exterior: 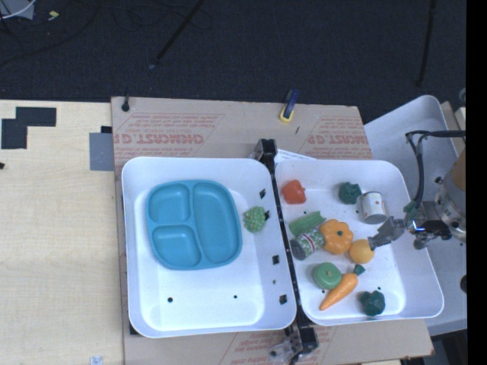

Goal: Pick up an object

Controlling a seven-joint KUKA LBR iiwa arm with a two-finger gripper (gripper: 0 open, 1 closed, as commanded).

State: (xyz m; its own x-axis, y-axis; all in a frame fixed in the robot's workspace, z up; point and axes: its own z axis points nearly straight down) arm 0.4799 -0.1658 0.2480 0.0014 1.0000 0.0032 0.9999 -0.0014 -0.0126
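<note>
The claw [383,236] had reached in low over the right-hand bin [415,196], its tip lying just beside a small yellow fruit [362,252], which sat a little below and to the claw's near side. Whether its jaws stood wide or narrow I could not tell; the tip was too small and dark against the bin floor, and nothing showed clamped in it.

Beyond the claw's tip lay an orange pepper [336,236], touching a striped can [307,242] and a green pod [306,223] farther out. Just above the claw sat a silver cup [372,206] and a dark green piece [349,193]. Below it lay a carrot [338,291], a round green vegetable [328,274] and another dark green piece [373,303]. A red tomato-like piece [294,192] sat well beyond, near the divider. In the far bin [137,226] rested a blue divided tray [193,224] with a broccoli floret [255,219] beside it.

By my judgement this was the approach step, nothing yet lifted. The next move called for settling over the yellow fruit, closing squarely on it, and lifting without nudging the pepper; being round, it could roll away
</note>
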